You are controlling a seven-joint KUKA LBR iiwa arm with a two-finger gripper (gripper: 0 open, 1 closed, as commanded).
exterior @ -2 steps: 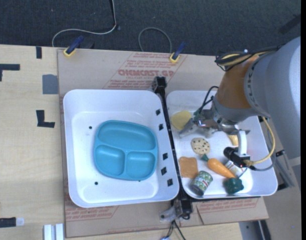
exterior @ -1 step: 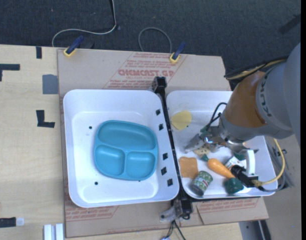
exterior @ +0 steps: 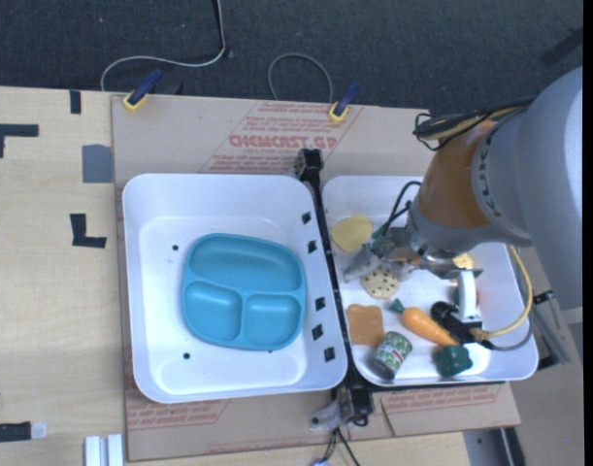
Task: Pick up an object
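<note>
The right bin (exterior: 412, 190) holds several small objects. A pale yellow disc (exterior: 351, 231) lies near its left wall, with a speckled round cracker (exterior: 378, 282) just below it. Further forward lie an orange square slice (exterior: 365, 323), a green-labelled can (exterior: 390, 354) on its side, a carrot (exterior: 424, 326) and a dark green piece (exterior: 452, 359). My gripper (exterior: 374, 257) hangs low between the yellow disc and the round cracker, close above the cracker. I see nothing lifted in it. The arm's wrist covers the middle of the bin.
In the left bin (exterior: 141, 260) lies a blue divided plate (exterior: 244, 290). A black divider (exterior: 320, 260) runs between the two bins. The bins rest on a cardboard sheet (exterior: 267, 139) held by clips at its back edge.
</note>
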